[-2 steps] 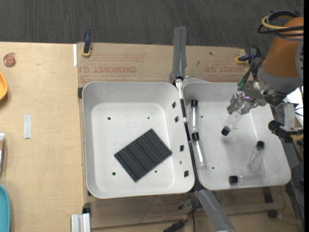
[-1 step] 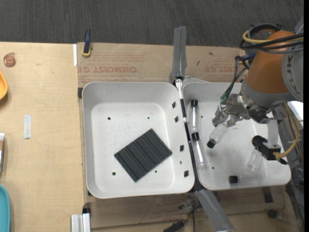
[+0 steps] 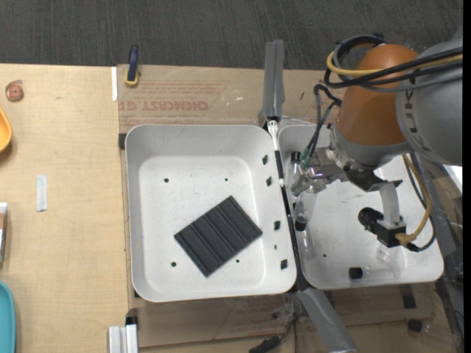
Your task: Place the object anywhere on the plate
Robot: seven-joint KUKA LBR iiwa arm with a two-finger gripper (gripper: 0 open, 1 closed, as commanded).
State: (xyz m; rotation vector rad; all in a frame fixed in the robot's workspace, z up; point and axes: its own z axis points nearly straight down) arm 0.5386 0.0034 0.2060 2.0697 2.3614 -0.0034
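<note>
A light brown bench top (image 3: 66, 271), partly covered by a cardboard sheet (image 3: 191, 98) with reversed red lettering, sits in front of a dark grey carpeted floor (image 3: 184, 13) that runs across the top of the view. Two shallow white bins stand side by side on the bench, their inner walls touching at a clamped seam. The left bin (image 3: 147, 153) contains one thing: a dark grey ribbed rectangular plate (image 3: 218, 235), lying flat and turned at an angle, toward the lower middle of that bin's floor. The right bin (image 3: 419, 271) lies beneath the single arm (image 3: 383, 101), whose orange band and grey housing cover much of its upper half. The gripper (image 3: 305, 176) hangs low over the right bin's left side, just beside the seam between the bins; whether it is released or clenched cannot be told here, and nothing can be made out in its grasp. One small dark object (image 3: 355, 273) rests on the right bin's floor near the front wall, well apart from the gripper. At the bench's left edge are an orange item, a teal item and a small pale strip, each cut off or small.
</note>
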